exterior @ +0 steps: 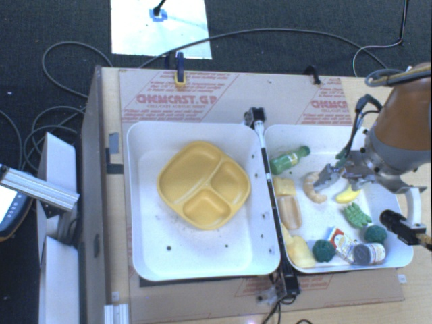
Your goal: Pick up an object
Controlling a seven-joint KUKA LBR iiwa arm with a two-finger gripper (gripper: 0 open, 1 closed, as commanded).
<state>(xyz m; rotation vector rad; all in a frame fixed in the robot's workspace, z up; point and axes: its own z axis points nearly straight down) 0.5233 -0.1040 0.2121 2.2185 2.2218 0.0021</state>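
Observation:
My gripper point(329, 176) hangs over the middle of the right bin point(324, 135), reaching in from the right. Just below and left of it lies a pale curved shrimp-like piece point(312, 188), and a small yellow banana point(347, 196) lies just to its right. A green bottle point(289, 159) lies on its side up and to the left. From this angle, nothing shows between the gripper's tips.
The right bin also holds a bread roll point(291, 212), a yellow wedge point(300, 252), broccoli point(324, 250), a green ridged piece point(356, 214), a dark green ball point(375, 233), a can point(370, 253) and a red-white packet point(337, 237). A yellow divided plate point(204, 184) lies in the left bin point(155, 248).

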